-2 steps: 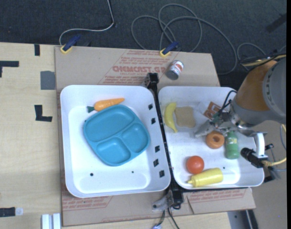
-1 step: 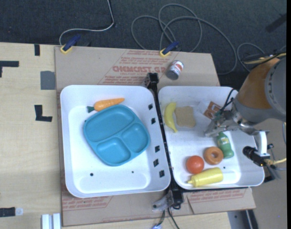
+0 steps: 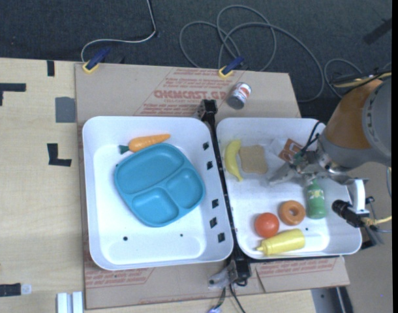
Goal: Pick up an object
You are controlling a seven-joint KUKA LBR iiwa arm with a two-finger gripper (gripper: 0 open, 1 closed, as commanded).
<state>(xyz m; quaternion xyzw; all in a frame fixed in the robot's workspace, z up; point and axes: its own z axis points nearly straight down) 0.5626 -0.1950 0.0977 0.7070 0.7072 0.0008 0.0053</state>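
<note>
1. My claw (image 3: pixel 282 172) hangs low in the right bin (image 3: pixel 277 124), just beside the bread slice (image 3: pixel 254 159); I cannot tell how wide it stands or whether it grips anything.
2. The bread slice lies flat beside the banana (image 3: pixel 233 160).
3. I judge it light, soft and thin; best pinched across its edges, gently.

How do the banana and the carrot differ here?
The banana is yellow and lies in the right bin; the carrot is orange and lies in the left bin. The banana is curved and runs near-vertically, the carrot straight and near-horizontal, beside the blue divided plate. Both are toy foods lying flat.
</note>
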